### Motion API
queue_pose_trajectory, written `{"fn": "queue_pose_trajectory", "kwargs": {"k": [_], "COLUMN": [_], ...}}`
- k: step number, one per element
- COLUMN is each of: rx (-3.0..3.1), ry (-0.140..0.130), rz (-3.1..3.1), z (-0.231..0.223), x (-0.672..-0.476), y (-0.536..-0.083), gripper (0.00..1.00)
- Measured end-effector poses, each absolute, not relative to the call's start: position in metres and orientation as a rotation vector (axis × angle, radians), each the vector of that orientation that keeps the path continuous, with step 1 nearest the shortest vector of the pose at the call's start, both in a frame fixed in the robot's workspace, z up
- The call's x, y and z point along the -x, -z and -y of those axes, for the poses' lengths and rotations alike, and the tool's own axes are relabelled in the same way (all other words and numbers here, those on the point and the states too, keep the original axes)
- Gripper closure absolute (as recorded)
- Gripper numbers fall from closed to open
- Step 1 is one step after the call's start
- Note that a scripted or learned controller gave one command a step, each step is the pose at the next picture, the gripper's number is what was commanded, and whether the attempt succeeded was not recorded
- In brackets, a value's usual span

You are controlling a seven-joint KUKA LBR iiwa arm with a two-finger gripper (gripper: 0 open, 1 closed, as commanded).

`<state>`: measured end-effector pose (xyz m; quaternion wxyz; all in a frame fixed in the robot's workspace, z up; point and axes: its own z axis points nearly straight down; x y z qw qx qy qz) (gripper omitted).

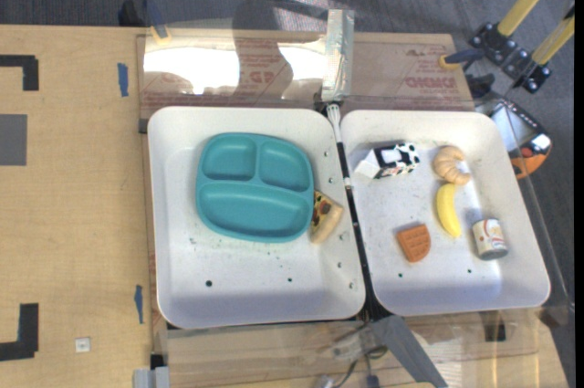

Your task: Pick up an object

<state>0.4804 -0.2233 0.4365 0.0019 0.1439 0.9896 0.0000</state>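
1. The gripper [522, 136] sits at the outer edge of the right bin [520, 286], by its far right corner. An orange band shows just below a grey, shiny piece. It is small and partly cut off, so I cannot tell whether it is wide or narrow, and nothing shows in its grasp.
2. Nearest to it, just inside the bin wall, lies a tan bread roll [450, 163].
3. Just past the roll, and touching or almost touching its near side, a yellow banana [447, 210] lies lengthwise.
4. About as far from the gripper, toward the bin's near right side, a small can [489, 238] lies tipped over close to the banana's lower end.
5. Farther along the bin's back, beyond the roll, is a black-and-white toy [396, 160], possibly a cow, though the view is too coarse to be sure.
6. Farther still, an orange ridged piece [414, 242] lies alone on the bin floor.
7. Across the divider, in the left bin [173, 267], a tan and dark food toy [324, 214] leans against the side of a plate.
8. Farthest from the gripper, that teal divided plate [255, 186] lies flat in the middle of the left bin.
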Motion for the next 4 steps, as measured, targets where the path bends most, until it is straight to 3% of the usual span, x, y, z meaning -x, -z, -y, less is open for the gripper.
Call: {"fn": "queue_pose_trajectory", "kwargs": {"k": [2,3,4], "rx": [0.539,1.582,2.023], "ry": [0.002,0.006,0.002], "rz": [-3.09,-2.706,-2.399], "z": [0.223,0.222,0.223], "x": [-0.481,-0.512,-0.48], "y": [-0.437,-0.436,-0.436], "gripper": [1.0,1.0,1.0]}}
